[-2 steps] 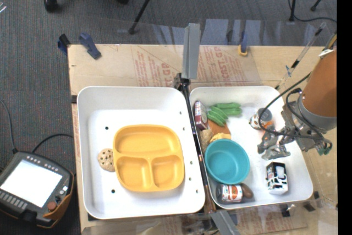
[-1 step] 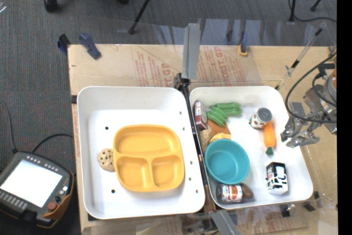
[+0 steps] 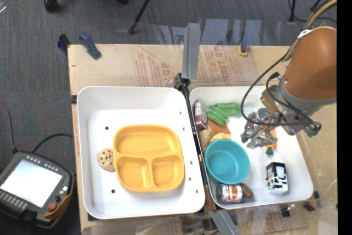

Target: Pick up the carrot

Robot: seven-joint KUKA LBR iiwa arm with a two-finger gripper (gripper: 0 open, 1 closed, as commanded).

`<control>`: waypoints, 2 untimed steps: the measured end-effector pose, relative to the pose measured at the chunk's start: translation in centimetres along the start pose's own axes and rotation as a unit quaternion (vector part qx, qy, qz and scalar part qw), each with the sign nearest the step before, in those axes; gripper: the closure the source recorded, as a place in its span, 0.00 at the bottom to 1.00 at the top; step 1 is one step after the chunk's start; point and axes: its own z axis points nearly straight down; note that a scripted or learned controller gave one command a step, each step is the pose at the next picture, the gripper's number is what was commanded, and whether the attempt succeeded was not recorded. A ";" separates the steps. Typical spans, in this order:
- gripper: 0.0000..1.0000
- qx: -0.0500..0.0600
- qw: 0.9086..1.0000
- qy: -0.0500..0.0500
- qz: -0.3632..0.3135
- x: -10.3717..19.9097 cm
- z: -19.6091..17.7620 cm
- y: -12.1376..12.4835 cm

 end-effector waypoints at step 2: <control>1.00 0.006 0.995 -0.003 0.105 8.9 -7.2 -7.1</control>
